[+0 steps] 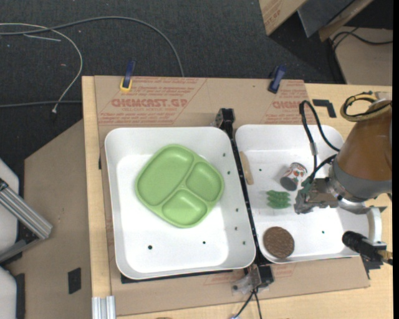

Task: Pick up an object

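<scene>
Gripper (303, 202): low in right bin (324, 246), beside green toy (278, 199); grip state cannot be told.
Left bin (124, 243): green divided plate (179, 185).

This looked like a robotics lab or test workshop. The bench (187, 99) was topped with protective brown paper printed with a maker's name, held down by blue clamps (128, 75). Loose cables (62, 50) trailed over dark carpet (187, 31), cardboard boxes (287, 15) sat behind, and an aluminium rail (22, 209) stood alongside.
</scene>
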